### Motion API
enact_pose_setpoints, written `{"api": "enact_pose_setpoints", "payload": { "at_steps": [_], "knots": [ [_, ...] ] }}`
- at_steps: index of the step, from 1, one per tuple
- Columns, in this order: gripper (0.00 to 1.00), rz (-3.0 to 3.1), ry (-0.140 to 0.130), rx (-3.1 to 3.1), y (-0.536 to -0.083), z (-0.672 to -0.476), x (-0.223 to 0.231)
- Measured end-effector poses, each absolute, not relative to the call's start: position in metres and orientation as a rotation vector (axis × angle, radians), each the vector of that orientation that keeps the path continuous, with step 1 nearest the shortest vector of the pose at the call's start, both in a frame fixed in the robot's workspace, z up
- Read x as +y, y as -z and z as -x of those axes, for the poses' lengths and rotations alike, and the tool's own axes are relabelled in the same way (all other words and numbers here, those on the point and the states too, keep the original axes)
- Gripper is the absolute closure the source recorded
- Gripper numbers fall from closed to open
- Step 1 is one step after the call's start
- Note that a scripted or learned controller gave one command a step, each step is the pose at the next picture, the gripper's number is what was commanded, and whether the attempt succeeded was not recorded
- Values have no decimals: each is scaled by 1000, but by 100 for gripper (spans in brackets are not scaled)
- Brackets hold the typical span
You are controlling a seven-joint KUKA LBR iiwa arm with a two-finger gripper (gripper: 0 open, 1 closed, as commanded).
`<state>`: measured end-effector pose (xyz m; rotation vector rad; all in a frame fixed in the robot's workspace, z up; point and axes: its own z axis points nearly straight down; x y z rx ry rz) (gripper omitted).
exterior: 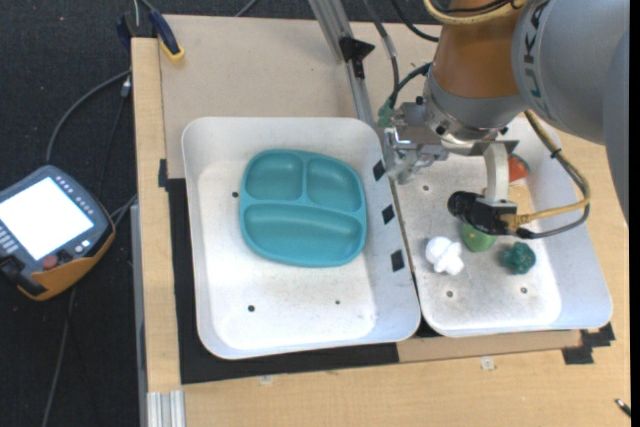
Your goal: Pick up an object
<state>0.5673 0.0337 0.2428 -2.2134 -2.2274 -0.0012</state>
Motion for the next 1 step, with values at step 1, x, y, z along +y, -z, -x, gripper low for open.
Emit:
{"api": "enact_pose_setpoints", "payload": {
  "at_steps": [1],
  "knots": [
    [100, 2215, 5, -2229, -246, -587, 83]
  ]
}}
